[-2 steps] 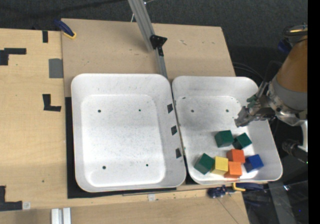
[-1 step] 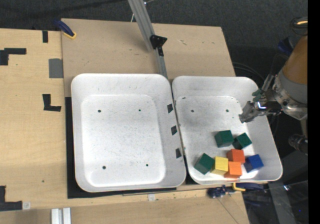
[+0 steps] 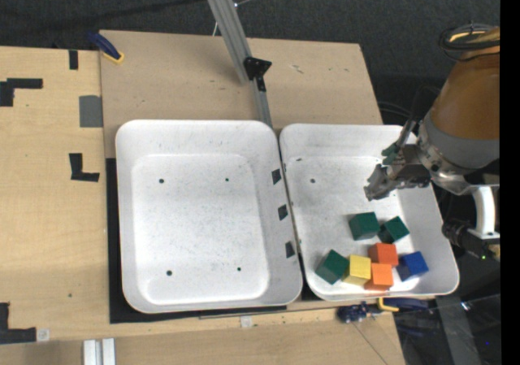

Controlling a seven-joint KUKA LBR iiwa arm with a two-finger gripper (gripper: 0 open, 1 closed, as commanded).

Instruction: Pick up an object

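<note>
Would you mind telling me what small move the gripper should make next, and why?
Probably a short move down and toward the near edge. The gripper hangs over bare floor of the right white bin, holding nothing visible, while the nearest dark green cube lies just beyond it, at the edge of the cluster of small coloured blocks.

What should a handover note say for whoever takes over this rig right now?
Gripper: above the right bin, over bare floor up and left of the blocks; nothing seen in it, finger state unclear.
Things: all blocks clustered in the right bin's near corner: two dark green blocks, a third green block, yellow block, two orange blocks, blue block.
Done: no pick visible.
Left: descend on a block, grasp, lift.
</note>
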